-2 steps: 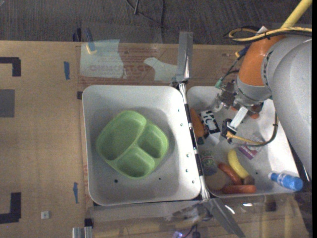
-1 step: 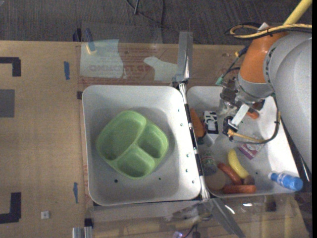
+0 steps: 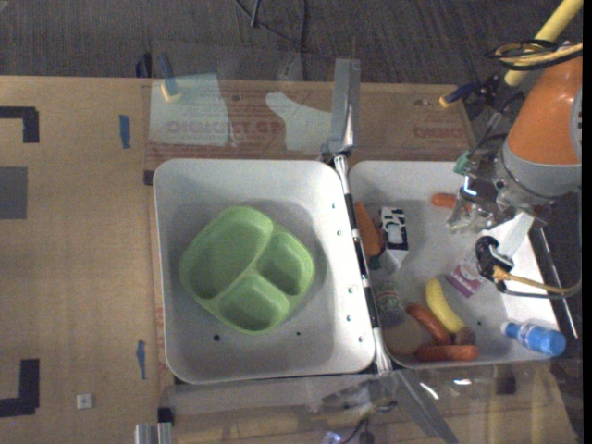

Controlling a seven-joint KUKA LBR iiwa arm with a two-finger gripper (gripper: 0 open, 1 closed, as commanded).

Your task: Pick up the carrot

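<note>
Carrot [image 3: 368, 229] lies against right bin's [image 3: 421, 357] left wall

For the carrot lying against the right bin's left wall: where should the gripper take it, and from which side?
Probably mid-length, coming straight down. The carrot lies flat and long beside the right bin's left wall, so fingers should close across its narrow width. A black-and-white box lies close on its right, leaving little finger room either side. The gripper is off to the right.

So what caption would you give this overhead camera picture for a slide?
Arm's gripper hovers over right bin of toy food; carrot lies by its left wall; green tray in left bin.
</note>
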